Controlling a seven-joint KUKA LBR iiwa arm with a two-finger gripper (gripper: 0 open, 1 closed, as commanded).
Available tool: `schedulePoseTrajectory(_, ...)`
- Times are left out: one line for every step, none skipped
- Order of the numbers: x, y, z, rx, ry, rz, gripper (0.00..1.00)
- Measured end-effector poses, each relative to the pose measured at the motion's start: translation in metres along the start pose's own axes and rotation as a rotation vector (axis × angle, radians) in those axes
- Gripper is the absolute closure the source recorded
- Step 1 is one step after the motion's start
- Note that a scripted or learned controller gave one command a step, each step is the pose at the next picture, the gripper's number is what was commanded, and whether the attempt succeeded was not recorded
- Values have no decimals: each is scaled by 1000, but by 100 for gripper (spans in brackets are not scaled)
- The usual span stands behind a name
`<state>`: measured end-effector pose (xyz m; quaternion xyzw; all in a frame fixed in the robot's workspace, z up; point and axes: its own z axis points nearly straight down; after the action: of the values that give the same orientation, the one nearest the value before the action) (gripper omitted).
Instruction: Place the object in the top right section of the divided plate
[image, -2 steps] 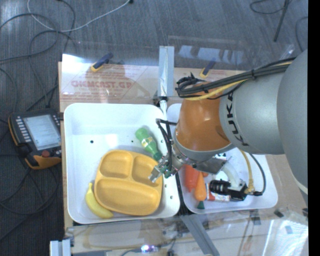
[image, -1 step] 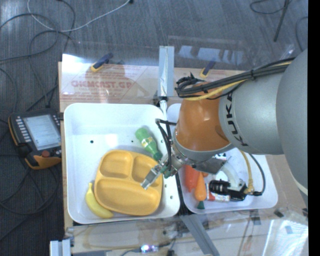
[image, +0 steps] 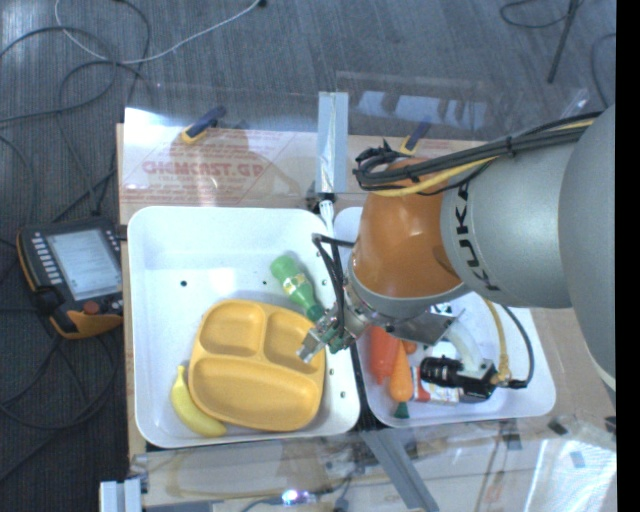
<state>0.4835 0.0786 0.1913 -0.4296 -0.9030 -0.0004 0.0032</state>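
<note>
Watching the feed from my desk, starting at the near edge: the left bin (image: 150, 300) has a banana (image: 190, 405) tucked against the near left rim of the yellow divided plate (image: 250, 385), and the plate looks to be sitting partly on top of it. The plate has one big section on the near side and two smaller ones on the far side. In the right bin (image: 530, 390) I can see two carrots lying side by side, one (image: 401, 378) with a green tip towards me and the other (image: 383, 352) just beyond it, plus a small red and white tube-ish thing (image: 440, 396) I can't identify. The gripper (image: 313, 347) is low over the right edge of the plate's top right section, and honestly I can't tell from this angle if it's open, closed or holding anything. A green bottle (image: 292, 280) lies on the left bin's floor just past that same corner of the plate, outside it. The arm (image: 520, 220) reads "KUKA" (image: 466, 230) on its side. Behind the bins a pale board (image: 220, 170) carries faint reddish lettering, too washed out to read properly. A pendant (image: 70, 265) sits off to the left.
</note>
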Motion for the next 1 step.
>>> schedulePoseTrajectory(0, 0, 0, 0, 0, 0, 0)
